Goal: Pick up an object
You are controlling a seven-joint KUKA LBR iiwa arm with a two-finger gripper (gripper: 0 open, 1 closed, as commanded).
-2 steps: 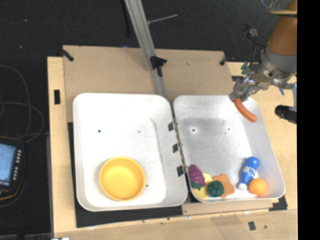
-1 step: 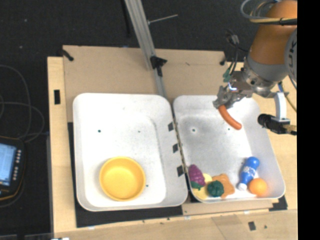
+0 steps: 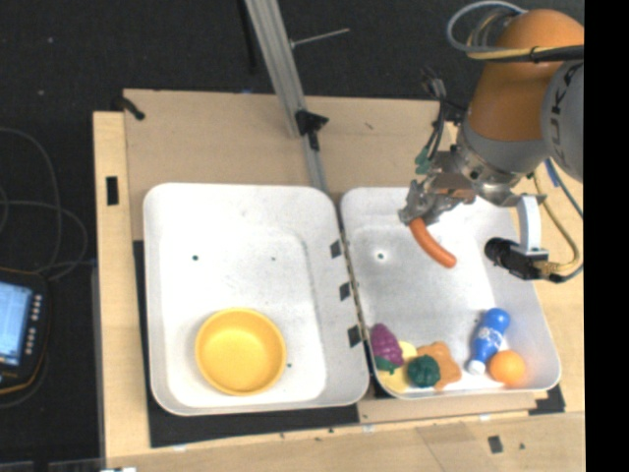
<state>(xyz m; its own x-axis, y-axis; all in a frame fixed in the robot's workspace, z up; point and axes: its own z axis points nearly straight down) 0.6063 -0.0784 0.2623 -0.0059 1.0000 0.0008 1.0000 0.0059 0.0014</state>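
While the gripper (image 3: 423, 211) hangs over the far part of the right bin (image 3: 418, 303), its fingers are pinched narrow on the upper end of the orange carrot (image 3: 434, 243). The carrot slants down and away from them toward the bin's middle. Nothing crowds it; the floor right beneath is bare. Well nearer the front rim than the gripper, a cluster lies along the bin's near edge: a purple toy (image 3: 384, 344), a green toy (image 3: 424, 370) touching a tan piece (image 3: 446, 360), then a blue-and-white bottle (image 3: 489, 337) just beside an orange ball (image 3: 507, 367). Far across from the gripper, in the left bin (image 3: 246, 229), a yellow bowl (image 3: 240, 350) sits near the front. A metal pole (image 3: 280, 67) slants beyond both bins.
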